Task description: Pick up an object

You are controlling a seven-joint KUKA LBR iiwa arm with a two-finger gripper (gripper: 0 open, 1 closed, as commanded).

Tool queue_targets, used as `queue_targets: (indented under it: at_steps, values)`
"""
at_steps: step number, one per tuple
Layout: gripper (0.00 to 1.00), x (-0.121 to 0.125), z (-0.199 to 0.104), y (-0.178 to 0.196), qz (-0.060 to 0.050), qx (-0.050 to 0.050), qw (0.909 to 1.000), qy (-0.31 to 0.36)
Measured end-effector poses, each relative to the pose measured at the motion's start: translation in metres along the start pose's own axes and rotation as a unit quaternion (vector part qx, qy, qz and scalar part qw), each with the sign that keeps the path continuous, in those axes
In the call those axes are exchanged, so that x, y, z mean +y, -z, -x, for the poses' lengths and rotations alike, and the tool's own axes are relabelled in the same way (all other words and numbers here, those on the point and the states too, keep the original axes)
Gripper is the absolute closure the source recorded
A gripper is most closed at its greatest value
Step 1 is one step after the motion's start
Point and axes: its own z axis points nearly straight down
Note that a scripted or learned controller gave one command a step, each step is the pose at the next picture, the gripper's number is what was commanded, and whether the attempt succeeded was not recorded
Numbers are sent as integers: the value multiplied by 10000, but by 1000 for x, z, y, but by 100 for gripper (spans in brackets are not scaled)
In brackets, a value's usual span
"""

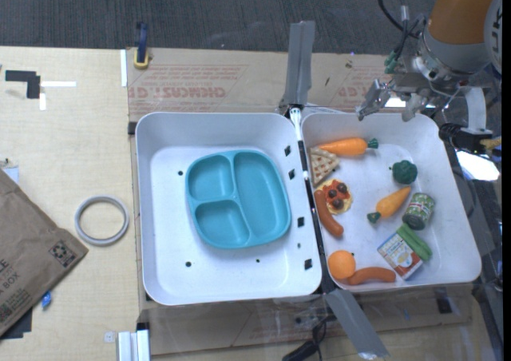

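My gripper (391, 105) hangs over the far rim of the right bin (459, 216), its two fingers spread open with nothing between them. Below it in that bin lie a carrot (345, 146), a waffle piece (322, 165), a small pizza (337, 196), a sausage (329, 219), a broccoli floret (405, 171), a second carrot (391, 203), a green can (419, 211), a small carton (398, 254), a cucumber (415, 243), an orange (341, 263) and another sausage (370, 275).
The left bin (156, 216) holds a teal divided plate (237, 197). A tape roll (101, 219) and a brown paper bag (28, 247) lie on the bench to the left. A grey divider (300, 64) stands between the bins at the back.
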Motion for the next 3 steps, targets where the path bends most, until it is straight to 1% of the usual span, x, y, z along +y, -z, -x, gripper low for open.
queue_targets:
  at_steps: [1, 2, 3]
  values:
    - [0, 14, 18, -152, 43, -10, 9963, 854]
    - [0, 18, 10, -154, 91, -45, 9988, 469]
    - [0, 19, 17, -154, 102, 0, 9997, -208]
